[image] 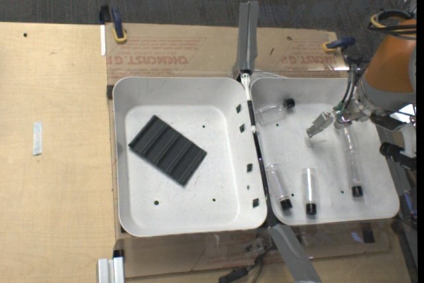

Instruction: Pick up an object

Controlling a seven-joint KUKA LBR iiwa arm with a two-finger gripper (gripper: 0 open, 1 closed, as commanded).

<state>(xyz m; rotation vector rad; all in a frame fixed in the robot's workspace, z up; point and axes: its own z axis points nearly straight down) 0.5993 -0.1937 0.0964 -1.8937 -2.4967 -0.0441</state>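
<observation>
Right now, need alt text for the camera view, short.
A grey and orange arm reaches from the right over the right bin, its gripper above the bin floor among four clear tubes with black caps. The left bin holds one dark ridged block lying flat at a slant.

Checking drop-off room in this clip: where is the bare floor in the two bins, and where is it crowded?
Left bin: bare all around the dark ridged block, widest along the near wall and right side. Right bin: crowded, with clear tubes near the front and right and the hand over the middle; only its near-left centre is bare.
</observation>
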